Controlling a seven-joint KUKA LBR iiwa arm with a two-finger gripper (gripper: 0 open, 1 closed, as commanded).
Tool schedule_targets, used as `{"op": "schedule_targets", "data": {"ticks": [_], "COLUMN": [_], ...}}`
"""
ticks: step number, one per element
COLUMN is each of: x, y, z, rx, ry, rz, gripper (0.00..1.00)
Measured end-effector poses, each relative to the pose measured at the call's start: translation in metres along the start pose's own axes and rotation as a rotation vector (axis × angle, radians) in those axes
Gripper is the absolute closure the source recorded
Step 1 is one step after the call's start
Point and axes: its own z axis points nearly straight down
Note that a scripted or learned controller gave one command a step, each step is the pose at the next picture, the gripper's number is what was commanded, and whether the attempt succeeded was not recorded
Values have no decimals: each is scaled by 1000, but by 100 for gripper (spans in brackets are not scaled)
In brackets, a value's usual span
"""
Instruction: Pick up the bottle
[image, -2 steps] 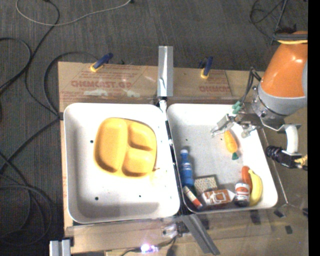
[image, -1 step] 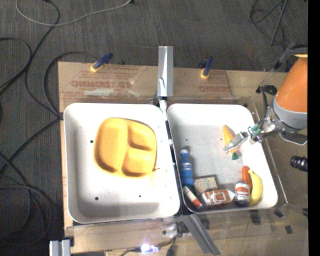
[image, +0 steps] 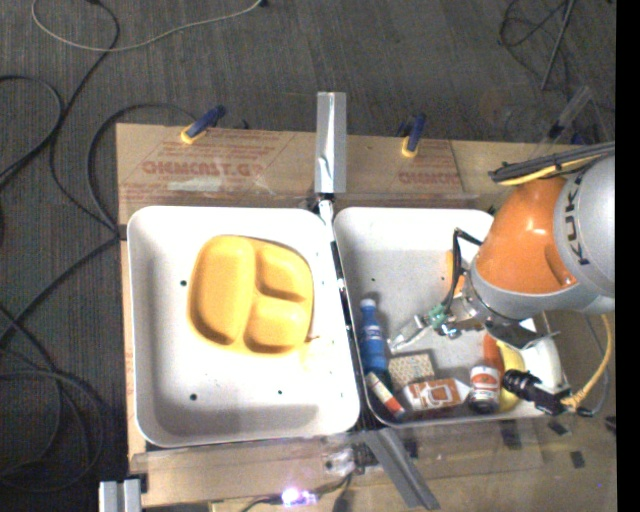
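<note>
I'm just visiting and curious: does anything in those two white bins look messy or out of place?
Nothing looks spilled or broken. The blue bottle lies on its side by the right bin's left wall, with small items jumbled along its front edge. The yellow tray sits slightly askew in the left bin.
</note>
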Motion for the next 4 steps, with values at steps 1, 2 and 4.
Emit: {"op": "schedule_targets", "data": {"ticks": [1, 2, 4], "x": [51, 96, 123], "y": [49, 48, 6], "z": [-54, -53, -53], "rx": [-1, 0, 3], "ry": [-2, -1, -2], "rz": [-50, 168, 229], "gripper": [0, 0, 0]}}
